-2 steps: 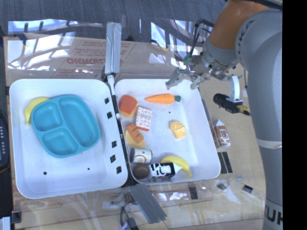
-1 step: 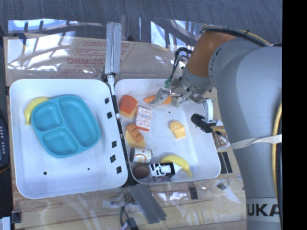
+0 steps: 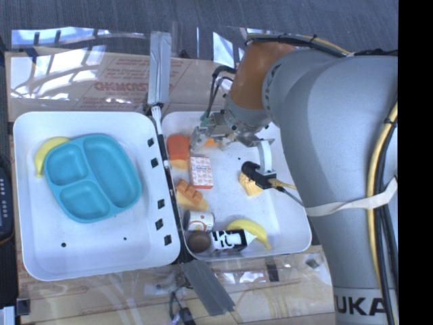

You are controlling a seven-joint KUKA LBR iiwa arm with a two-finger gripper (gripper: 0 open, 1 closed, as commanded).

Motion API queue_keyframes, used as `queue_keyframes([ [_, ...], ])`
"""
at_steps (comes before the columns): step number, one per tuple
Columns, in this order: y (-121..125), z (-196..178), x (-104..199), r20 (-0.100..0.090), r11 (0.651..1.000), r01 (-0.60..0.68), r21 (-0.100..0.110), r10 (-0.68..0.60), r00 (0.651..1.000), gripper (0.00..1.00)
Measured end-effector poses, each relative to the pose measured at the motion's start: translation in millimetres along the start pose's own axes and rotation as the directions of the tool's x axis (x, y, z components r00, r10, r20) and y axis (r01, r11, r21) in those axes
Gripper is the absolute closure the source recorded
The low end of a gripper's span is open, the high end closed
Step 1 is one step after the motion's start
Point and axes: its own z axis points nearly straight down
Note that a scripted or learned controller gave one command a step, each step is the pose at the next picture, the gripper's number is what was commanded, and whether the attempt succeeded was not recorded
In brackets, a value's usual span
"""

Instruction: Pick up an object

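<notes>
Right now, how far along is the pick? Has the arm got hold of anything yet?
Done: the arm has reached into the right bin, with the gripper low at its far end, beside the orange block and just above the small red-and-white box. In hand: nothing visibly held; the grasp cannot be judged from this angle. Left: securing one object and lifting it clear of the bin.

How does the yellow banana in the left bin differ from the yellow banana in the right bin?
The yellow banana in the left bin lies at the far left, partly hidden under the blue divided plate; the yellow banana in the right bin lies in full view near the front edge, beside a black-and-white carton. The left one curves upright along the plate's rim; the right one lies crosswise. Both are yellow and curved.
</notes>
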Motion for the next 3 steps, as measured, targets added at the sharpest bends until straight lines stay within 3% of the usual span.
queue_keyframes([
  [1,-56,4,-37,-0.015,0.983,0.185,-0.004,-0.185,0.983,0.00],
  [2,-36,3,-7,-0.016,0.997,-0.077,-0.003,0.077,0.997,0.00],
  [3,-51,-23,7,-0.015,0.931,-0.366,0.004,0.366,0.931,0.00],
])
